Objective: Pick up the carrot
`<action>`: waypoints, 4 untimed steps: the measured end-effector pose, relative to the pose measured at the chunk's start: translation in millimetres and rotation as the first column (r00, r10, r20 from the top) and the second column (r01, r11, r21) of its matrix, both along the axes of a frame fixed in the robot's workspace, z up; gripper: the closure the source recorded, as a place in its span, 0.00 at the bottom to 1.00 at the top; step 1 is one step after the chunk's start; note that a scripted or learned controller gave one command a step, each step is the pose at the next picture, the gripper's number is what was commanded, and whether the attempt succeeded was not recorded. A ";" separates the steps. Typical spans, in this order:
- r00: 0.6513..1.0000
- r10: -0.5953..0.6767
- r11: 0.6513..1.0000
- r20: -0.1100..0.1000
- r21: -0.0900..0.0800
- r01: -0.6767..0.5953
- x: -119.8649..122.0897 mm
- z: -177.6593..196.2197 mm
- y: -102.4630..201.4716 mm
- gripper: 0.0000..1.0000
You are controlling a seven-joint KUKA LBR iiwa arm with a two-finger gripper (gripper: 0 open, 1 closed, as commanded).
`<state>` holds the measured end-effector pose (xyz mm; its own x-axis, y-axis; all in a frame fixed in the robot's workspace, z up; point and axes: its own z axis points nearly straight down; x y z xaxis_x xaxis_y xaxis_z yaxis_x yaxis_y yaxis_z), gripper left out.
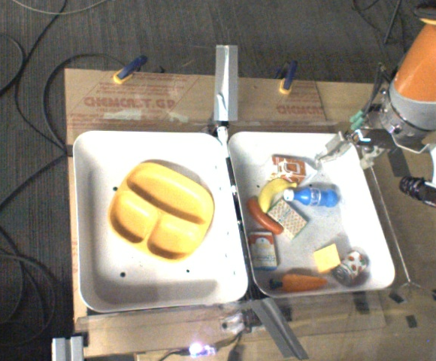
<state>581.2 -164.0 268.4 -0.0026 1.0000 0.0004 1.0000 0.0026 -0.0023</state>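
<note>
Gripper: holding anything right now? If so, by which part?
Nothing is held. The gripper hovers at the right bin's upper right edge, while the carrot lies untouched near that bin's front wall.

Legible text: cardboard only.
Red print on cardboard sheet (146, 100) behind bins, upside down, too blurred to read.

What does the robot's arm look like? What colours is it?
The arm comes in from the right. It is grey, with a big rounded orange band on its upper part. Lower down, the wrist is grey metal with small dark parts and a tiny green bit. At the end sits a thin, pale gripper shaped like a narrow point. A black piece sticks out beside the arm.
</note>
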 end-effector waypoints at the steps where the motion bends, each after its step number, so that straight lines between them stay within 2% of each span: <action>1: 0.981 0.192 0.981 0.001 0.002 -0.192 -48.7 -147.0 -48.6 0.00; 2: 0.807 0.590 0.807 0.003 0.003 -0.590 -93.3 -140.8 -3.6 0.00; 3: 0.725 0.688 0.725 0.007 -0.001 -0.688 -94.2 -179.7 -33.5 0.00; 4: 0.512 0.859 0.512 0.006 -0.011 -0.859 -46.6 -179.2 -59.4 0.00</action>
